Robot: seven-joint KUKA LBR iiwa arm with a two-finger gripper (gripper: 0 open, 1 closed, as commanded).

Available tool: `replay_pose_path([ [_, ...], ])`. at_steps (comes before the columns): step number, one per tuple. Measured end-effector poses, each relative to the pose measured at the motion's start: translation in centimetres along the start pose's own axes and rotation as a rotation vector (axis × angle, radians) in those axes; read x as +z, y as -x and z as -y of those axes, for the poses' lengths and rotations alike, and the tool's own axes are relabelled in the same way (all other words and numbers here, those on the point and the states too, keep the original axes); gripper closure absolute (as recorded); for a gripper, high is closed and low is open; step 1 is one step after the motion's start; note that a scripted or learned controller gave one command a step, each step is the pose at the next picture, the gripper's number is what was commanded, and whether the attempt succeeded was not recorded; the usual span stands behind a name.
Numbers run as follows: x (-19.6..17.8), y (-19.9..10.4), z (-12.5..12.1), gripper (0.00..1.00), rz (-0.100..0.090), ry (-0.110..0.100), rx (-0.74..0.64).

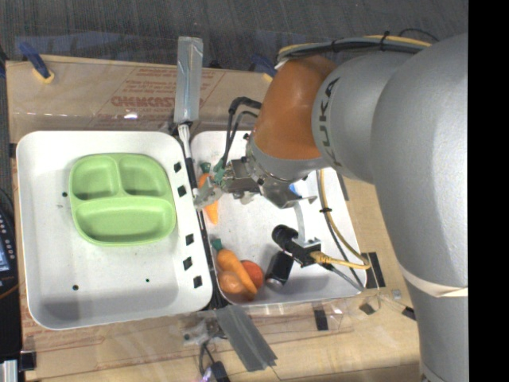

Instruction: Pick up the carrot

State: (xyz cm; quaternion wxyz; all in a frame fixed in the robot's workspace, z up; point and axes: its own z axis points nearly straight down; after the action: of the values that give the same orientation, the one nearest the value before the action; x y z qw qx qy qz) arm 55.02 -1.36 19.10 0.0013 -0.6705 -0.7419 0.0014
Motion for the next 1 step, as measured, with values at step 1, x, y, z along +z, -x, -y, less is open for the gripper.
replay_pose_path([
  [1,0.02,2.49,-0.12,0.0,-0.001,-0.002,-0.467],
])
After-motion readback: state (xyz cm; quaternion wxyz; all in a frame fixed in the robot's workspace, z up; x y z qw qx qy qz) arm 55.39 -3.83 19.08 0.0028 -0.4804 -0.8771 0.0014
